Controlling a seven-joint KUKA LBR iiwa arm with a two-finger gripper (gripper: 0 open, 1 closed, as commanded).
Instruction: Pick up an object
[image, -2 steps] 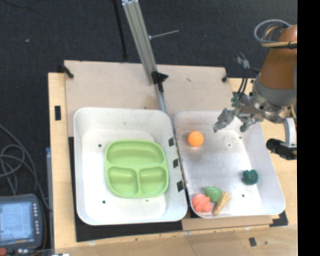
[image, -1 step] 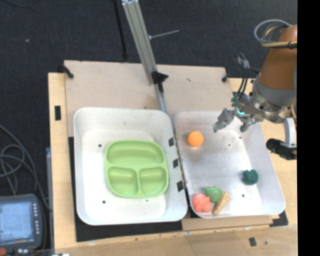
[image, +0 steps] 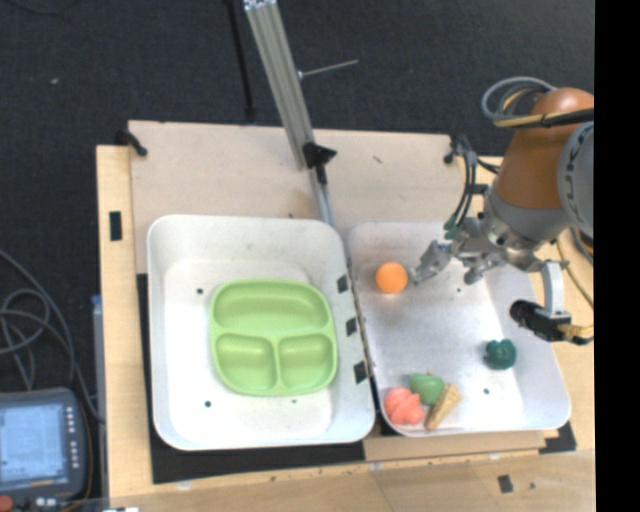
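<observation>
Bench has two white bins; in the right bin (image: 520, 400), my gripper (image: 440, 258) sits just right of the orange ball (image: 391, 278), so the ball's to its left. Jaws look slightly open, I think, holding nothing.

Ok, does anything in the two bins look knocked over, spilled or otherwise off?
Nothing stands out. The green tray lies flat in the left bin; the orange ball and small toys sit loose in the right bin.

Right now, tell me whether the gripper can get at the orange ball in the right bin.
Probably yes. The gripper hangs just right of the orange ball, with bare bin floor between them and nothing crowding it.
</observation>
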